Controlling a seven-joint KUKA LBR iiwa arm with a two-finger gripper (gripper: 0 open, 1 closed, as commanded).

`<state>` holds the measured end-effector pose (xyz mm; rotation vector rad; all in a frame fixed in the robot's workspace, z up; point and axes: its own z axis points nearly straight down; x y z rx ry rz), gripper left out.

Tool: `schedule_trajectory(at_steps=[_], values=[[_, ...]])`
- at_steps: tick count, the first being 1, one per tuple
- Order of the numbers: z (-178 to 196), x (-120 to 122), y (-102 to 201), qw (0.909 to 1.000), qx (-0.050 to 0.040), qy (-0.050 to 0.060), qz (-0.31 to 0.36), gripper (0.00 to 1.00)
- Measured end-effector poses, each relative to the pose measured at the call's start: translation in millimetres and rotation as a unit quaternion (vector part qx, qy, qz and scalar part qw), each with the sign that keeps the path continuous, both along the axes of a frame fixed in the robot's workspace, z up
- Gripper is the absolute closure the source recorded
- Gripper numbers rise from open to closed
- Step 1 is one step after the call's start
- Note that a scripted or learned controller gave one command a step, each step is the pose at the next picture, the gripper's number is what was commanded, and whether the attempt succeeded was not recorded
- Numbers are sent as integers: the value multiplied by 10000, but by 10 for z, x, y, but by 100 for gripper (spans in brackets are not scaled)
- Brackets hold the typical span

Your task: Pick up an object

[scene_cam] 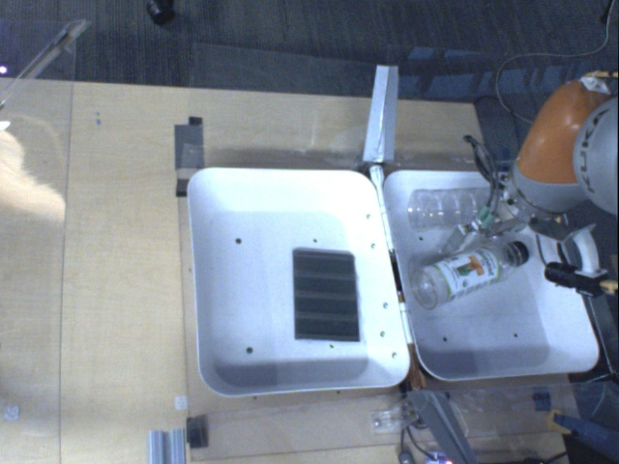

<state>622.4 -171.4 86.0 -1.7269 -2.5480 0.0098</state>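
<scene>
Gripper (491,217) low over right bin, by the bottle; can't tell its state from this angle.

L to R: bare wooden bench (106,259) w/ glare patch at far left; left bin (232,211) holds one dark ribbed rectangular pad (326,295), lying flat a bit right of centre. Grey upright post (381,114) stands at the back, where the two bins meet. Right bin (580,341) has a clear plastic cup (442,208) on its side near the back-left corner, and just in front of it a clear bottle (471,271) w/ label and dark cap, lying tilted, cap end pointing right. Gripper sits between cup and bottle, v. close to both; contact unclear. Arm (566,148), grey w/ orange band, comes in from the right above the bin's rear-right part.
</scene>
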Motion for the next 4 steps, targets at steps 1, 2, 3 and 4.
schedule_trajectory(at_steps=[1, 2, 3, 4], values=[[21, -225, 14, 9977, -138, -324, 583, 0], [34, -435, 386, 9903, -124, -363, 1338, 0], [74, -133, -153, 9985, -117, -189, 494, 0], [37, -622, -169, 9944, -138, -358, 987, 0]])
